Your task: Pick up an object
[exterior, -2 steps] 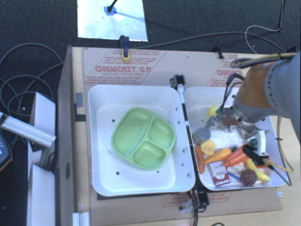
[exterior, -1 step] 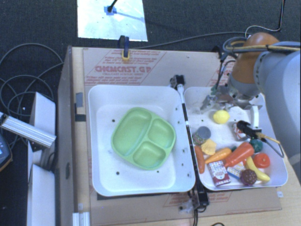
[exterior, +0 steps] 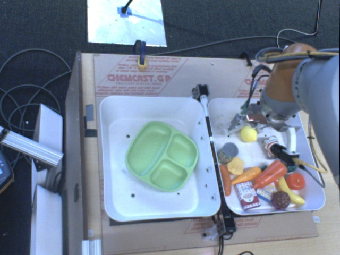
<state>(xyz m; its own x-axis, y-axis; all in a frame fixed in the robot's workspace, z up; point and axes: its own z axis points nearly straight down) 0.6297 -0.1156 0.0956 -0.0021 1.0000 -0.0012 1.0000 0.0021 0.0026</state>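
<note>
Lemon (exterior: pixel 248 134) looks like our best bet, since it sits just below and a touch right of the pincer (exterior: pixel 241 119), close but as far as we can see not touching. The pincer hangs low over the top end of the right bin (exterior: pixel 319 198), and its fingers look spread apart with nothing between them, so we'd say nothing's picked up yet. Farther below the pincer is the rest of the pile: a grey disc (exterior: pixel 229 152), carrots (exterior: pixel 271 173), a tomato (exterior: pixel 296 180), a banana (exterior: pixel 291 192), a red packet (exterior: pixel 247 195). Off to its left, across the divider, the green tray (exterior: pixel 162 155) sits in the left bin (exterior: pixel 114 142). So we reckon we're at the approach stage: the closing, the grab and the lift are all still left to do.
</note>
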